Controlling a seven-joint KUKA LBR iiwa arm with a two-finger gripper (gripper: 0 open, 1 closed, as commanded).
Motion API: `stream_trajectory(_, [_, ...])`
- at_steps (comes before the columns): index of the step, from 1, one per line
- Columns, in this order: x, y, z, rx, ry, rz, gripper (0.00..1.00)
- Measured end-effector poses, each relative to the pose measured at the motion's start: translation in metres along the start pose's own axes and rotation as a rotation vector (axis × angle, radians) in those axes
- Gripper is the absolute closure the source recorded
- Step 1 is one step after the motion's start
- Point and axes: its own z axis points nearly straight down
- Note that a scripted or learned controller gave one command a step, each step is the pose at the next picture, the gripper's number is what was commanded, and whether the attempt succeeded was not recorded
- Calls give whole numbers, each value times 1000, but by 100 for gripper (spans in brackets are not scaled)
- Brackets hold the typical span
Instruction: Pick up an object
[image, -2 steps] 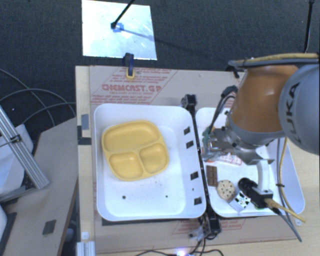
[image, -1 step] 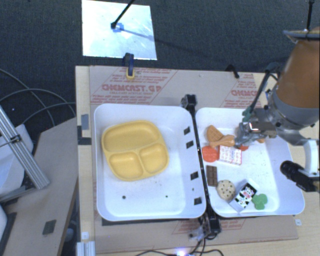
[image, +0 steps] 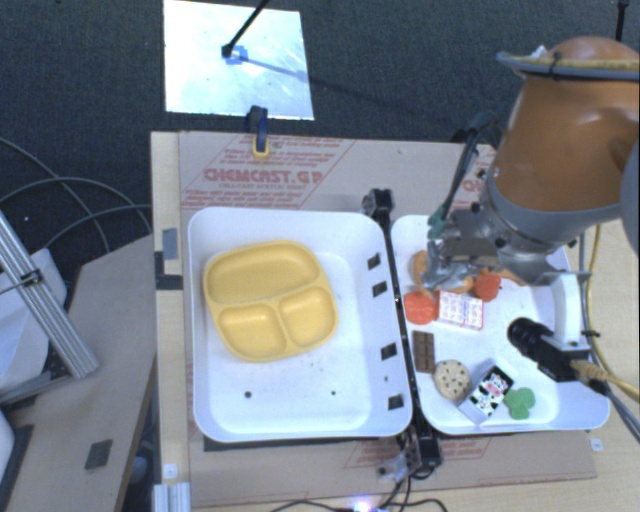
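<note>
Claw low in the right bin, nothing lifted yet

The claw (image: 447, 262) hangs over the right bin (image: 575, 400) toward its 10 o'clock corner, above a tan toy (image: 424, 264); whether it is apart or together I cannot tell, and no object shows between its tips, so I judge the pick not yet done. The loose objects lie below it toward 6 o'clock: a red piece (image: 420, 307), a red-and-white card (image: 461, 310), a chocolate bar (image: 424, 351), a cookie (image: 452, 379), a green piece (image: 520, 402). The divider wall sits close at 9 o'clock, leaving little room there; the left bin (image: 210, 400) holds a yellow divided tray (image: 270, 299).
</note>
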Motion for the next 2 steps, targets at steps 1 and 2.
stream_trajectory(1, [-64,13,8,0,-5,12,100])
stream_trajectory(2, [41,0,-64,-6,3,-5,100])
